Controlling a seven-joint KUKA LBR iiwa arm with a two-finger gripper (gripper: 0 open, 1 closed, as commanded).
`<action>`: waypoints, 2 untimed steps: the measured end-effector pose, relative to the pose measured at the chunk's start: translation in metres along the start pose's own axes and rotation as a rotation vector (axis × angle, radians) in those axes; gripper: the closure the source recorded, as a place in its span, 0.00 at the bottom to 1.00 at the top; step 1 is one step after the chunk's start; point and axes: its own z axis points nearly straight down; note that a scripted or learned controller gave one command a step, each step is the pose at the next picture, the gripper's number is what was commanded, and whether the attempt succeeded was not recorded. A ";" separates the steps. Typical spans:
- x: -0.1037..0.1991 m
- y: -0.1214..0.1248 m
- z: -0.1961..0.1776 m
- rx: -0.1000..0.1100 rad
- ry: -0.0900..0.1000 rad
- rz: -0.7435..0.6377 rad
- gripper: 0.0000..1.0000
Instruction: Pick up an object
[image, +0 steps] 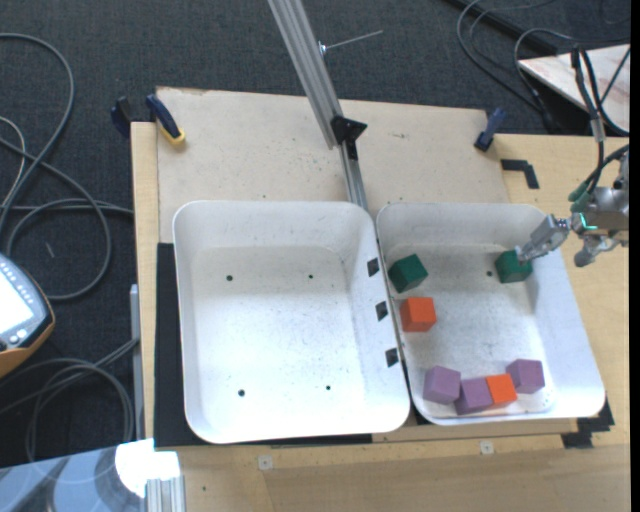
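Green block (512, 267), the likely target, sits near the right bin's (572, 330) far right wall, with the gripper (540, 240) reaching in over the rim and its fingertips touching or just above the block. Whether they are closed on it cannot be told. A second green block (407, 272), an orange block (418, 314) and purple blocks (442, 384) lie well apart, leaving this approach uncrowded.
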 end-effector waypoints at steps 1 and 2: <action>0.000 0.000 0.000 0.000 0.000 0.000 0.00; 0.000 0.000 0.000 0.000 0.000 0.000 0.00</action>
